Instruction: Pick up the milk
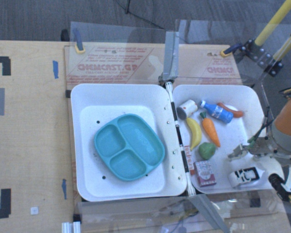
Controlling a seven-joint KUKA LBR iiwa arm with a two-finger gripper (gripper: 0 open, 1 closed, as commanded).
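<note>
The milk [204, 174] is a small red-brown carton lying at the front left of the right bin [252, 95], close to the divider. My gripper [245, 175], white with black parts, hangs low over the same bin's front right corner. It is to the right of the carton and apart from it. The grey arm with its orange band [285, 121] comes in from the right edge. Nothing shows between the gripper and the carton.
The right bin also holds a white cup [187, 107], a blue bottle [218, 111], a sausage [231, 110], a banana [194, 132], a carrot [211, 131] and a green fruit [206, 150]. In the left bin [82, 130] lies a teal divided plate [129, 146].
</note>
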